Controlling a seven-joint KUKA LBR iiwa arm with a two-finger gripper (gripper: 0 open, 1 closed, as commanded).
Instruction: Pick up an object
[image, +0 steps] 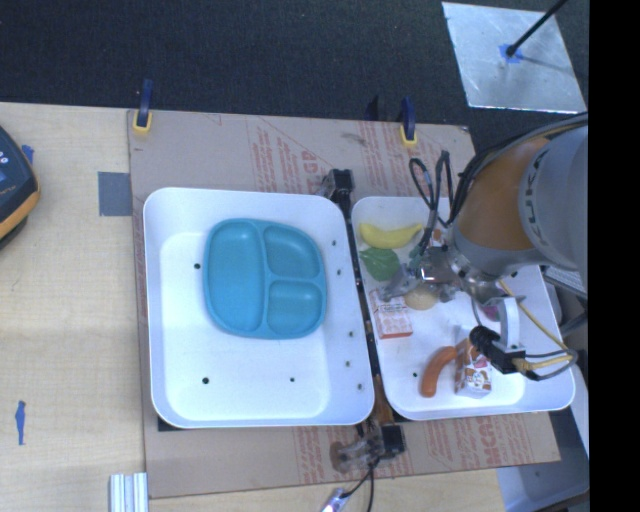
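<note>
Camera view is giving us a slanted look down on two white bins side by side, and we are seeing the arm (520, 200) reaching in from the right, its grey body and orange band hanging over the upper part of the right bin (545, 400). The wrist is bending down toward the bin's left half, and the gripper (425, 285) is sitting low among the objects there, but its tip is blurring into the clutter, so we cannot tell how it is set or whether it has hold of anything. Cables are looping from the wrist down toward the bin's right side. Just beside the gripper we are finding a yellow banana (390, 235) near the bin's top edge, a green pepper (380, 263) below it, and a small pale round piece (422, 298) right at the tip. A red-and-white packet (392, 320) is lying by the bin's left wall, and farther down a sausage (438, 370) is lying beside a small carton (473, 378). In the left bin (180, 390) a blue divided plate (265, 277) is resting flat, well apart from the arm.
</note>
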